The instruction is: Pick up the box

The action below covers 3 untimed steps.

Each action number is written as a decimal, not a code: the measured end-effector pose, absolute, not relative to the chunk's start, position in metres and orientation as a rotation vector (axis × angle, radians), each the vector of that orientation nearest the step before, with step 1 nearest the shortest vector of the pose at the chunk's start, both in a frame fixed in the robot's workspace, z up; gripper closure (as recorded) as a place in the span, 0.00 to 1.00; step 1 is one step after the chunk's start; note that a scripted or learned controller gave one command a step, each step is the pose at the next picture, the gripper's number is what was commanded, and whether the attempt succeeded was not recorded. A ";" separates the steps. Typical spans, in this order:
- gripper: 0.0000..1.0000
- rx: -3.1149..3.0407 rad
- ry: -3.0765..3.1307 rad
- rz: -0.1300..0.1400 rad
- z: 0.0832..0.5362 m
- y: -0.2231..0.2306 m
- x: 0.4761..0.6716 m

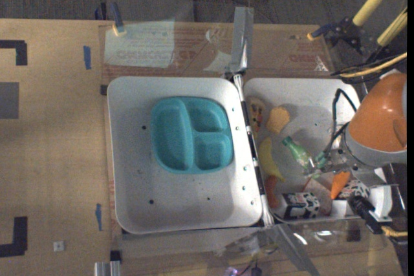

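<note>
A KUKA arm (381, 119) reaches in from the right over the right-hand bin (310, 94), its orange band prominent above the wrist. Its pincer (325, 163) hangs low over the clutter near the bin's front. Whether the pincer is apart or together cannot be told from this slanted overhead angle, and nothing can be seen clamped in it.

The box (301, 205), a small carton with a black-and-white cow pattern, lies on its side just ahead of and below the pincer, toward the bin's front wall. A second patterned carton (356, 191) sits on the pincer's other side, partly under the arm.

A green bottle (297, 150) lies right beside the pincer, touching or nearly so. An orange carrot-like piece (339, 183) rests close under it. Farther off lie a banana (270, 159), a reddish sausage-shaped piece (272, 191) and a yellow chip-like piece (279, 118). The left bin (129, 158) holds a teal divided plate (192, 134), well away from the pincer.

By the look of it, the approach is in hand and the grasp has not yet been made. The next move appears to call for shifting the pincer toward the front wall, squaring it over the carton's narrow sides, and descending clear of the bottle and the carrot piece. The crowding there and the nearby wall could spoil the closing.
</note>
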<state>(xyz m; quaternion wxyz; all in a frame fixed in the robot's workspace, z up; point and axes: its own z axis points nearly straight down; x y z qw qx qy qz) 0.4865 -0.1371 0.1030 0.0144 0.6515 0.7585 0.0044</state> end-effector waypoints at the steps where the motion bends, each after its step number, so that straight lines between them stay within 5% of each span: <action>1: 1.00 2.482 1.924 -0.001 0.210 -0.150 0.553; 2: 0.00 2.482 1.924 -0.001 0.210 -0.150 0.553; 3: 0.00 2.328 2.105 0.002 0.096 -0.137 0.528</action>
